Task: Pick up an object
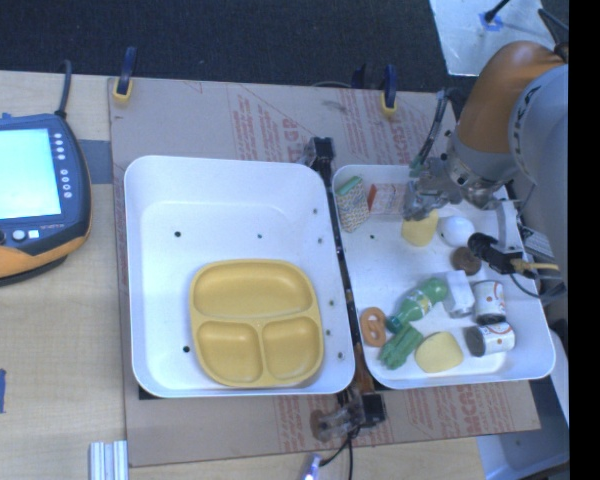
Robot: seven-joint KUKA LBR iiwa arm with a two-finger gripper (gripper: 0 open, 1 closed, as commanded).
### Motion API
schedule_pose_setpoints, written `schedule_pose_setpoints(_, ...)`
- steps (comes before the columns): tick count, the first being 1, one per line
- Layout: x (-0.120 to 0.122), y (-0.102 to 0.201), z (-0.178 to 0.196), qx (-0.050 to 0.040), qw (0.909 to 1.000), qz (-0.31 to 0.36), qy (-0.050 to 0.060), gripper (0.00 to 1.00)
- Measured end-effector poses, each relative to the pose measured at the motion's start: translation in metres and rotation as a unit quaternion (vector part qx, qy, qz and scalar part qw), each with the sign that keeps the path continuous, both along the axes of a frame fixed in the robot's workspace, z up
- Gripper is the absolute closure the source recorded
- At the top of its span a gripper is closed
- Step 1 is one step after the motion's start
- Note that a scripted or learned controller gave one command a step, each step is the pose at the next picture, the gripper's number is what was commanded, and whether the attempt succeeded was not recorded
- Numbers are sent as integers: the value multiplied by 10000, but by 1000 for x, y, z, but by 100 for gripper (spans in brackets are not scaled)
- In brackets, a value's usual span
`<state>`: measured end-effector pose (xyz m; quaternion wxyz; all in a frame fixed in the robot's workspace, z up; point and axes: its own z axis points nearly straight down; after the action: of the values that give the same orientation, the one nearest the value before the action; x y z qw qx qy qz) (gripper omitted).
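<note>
Gripper (420, 208) low in right bin (540, 368), yellow piece (418, 232) directly beneath tip, touching or nearly (white ball (455, 230) just beside); finger opening, grasp: cannot tell.

A yellow 3-compartment tray (257, 322) lies in the left bin (150, 198). At 9 o'clock, a tablet controller (25, 193) rests on the desk (40, 368).

Bright, even overhead light; soft shadows, mild blur, slightly overexposed whites.
</note>
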<state>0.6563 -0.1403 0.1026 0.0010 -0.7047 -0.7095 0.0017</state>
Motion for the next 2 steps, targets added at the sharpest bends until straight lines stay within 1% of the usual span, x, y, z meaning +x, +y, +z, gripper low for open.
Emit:
schedule_pose_setpoints(1, -39, -45, 44, 6, 10000, -26, -6, 100)
schedule_pose_setpoints(2, -33, -13, 103, 9, 10000, -18, -15, 100)
